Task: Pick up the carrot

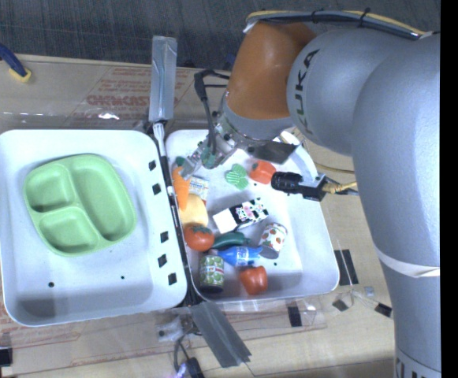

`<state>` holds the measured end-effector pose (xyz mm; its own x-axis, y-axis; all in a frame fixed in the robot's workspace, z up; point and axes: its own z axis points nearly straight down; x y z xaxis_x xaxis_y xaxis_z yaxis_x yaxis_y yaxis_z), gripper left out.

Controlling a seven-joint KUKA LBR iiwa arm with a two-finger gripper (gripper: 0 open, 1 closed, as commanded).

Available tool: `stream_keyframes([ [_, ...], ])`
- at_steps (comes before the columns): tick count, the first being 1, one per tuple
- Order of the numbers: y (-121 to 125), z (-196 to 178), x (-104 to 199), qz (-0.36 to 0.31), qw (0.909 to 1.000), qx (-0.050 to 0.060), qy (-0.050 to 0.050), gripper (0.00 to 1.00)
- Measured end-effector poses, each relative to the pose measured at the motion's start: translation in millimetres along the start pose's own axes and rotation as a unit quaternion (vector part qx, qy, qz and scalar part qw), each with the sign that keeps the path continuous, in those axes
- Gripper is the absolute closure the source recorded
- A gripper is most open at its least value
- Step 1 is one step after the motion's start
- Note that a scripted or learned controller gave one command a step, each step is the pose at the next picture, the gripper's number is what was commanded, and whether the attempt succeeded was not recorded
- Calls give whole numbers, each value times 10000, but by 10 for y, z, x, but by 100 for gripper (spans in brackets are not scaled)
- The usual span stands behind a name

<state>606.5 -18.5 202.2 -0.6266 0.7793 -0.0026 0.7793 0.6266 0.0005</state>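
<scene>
Against right bin's (323, 246) left wall, carrot (180, 186), claw (206, 157) just above, grip state unclear

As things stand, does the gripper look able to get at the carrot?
Probably yes. The gripper hangs just above the carrot, which lies against the right bin's left wall with its top uncovered. That wall and the yellow item beside it may crowd the approach.

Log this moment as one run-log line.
task: pick carrot | claw: above right bin's far-left corner, near carrot | grasp: unclear | left bin: green tray
</scene>
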Motion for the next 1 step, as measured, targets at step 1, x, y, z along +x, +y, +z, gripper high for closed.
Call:
stream_keyframes([
  [1, -43, -478, -130, 790, 9969, 9, 10, 100],
])
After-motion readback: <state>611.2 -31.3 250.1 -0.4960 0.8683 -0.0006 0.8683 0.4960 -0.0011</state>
